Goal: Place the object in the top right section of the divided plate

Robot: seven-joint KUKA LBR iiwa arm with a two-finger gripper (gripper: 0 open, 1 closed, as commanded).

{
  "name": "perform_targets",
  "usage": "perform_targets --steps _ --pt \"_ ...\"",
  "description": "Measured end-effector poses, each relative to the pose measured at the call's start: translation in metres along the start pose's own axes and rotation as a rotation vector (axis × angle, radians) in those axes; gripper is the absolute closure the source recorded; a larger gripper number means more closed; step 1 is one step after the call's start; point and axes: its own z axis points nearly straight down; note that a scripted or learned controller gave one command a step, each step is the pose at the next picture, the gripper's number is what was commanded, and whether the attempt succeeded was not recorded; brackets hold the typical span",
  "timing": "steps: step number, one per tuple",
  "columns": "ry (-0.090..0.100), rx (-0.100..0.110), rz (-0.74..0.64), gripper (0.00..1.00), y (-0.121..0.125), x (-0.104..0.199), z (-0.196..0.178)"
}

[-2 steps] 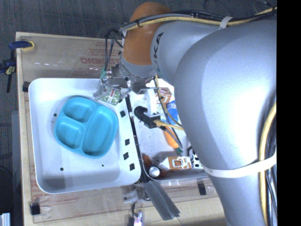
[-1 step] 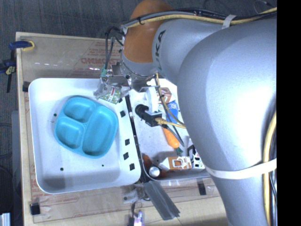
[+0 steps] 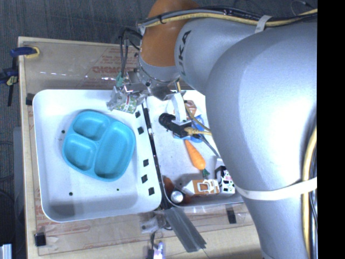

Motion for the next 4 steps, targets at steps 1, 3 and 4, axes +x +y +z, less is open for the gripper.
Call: perform_targets --steps 1,3,4 --pt "-0.001 -0.001 -0.057 1.00 0.011 0.003 0.009" --pt "0.000 0.005 -0.009 1.00 -0.012 0.034 0.010" --pt "0.000 0.005 -0.009 0.00 -0.012 0.034 0.010"
